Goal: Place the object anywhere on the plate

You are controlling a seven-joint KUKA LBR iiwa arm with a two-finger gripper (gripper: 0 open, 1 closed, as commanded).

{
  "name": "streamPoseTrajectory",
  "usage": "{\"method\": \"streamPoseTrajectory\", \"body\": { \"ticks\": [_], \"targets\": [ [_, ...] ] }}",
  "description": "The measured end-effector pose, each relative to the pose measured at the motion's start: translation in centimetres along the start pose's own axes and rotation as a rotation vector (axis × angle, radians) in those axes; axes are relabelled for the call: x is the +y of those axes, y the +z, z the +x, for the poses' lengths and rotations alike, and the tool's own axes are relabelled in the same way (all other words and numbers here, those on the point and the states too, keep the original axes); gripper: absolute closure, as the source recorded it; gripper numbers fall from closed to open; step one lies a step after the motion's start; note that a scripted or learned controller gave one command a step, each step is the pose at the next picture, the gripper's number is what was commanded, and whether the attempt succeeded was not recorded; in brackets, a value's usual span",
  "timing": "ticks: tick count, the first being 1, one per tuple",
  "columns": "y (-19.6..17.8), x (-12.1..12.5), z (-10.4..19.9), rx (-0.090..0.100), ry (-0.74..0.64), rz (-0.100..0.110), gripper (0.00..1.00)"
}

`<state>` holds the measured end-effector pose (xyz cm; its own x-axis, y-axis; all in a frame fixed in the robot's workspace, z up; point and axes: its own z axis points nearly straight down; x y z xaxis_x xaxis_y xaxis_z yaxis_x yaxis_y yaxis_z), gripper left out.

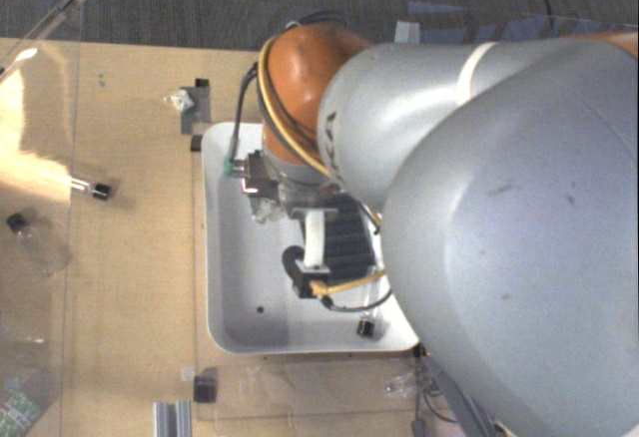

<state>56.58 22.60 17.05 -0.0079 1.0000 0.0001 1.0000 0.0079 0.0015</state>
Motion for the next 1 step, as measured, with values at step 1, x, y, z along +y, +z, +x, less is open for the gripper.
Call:
{"method": "streamPoseTrajectory", "body": {
  "ticks": [1],
  "targets": [
    [1.42, 10.22, 0.27, -0.001, 0.218, 0.001, 1.0]
  ]
}}
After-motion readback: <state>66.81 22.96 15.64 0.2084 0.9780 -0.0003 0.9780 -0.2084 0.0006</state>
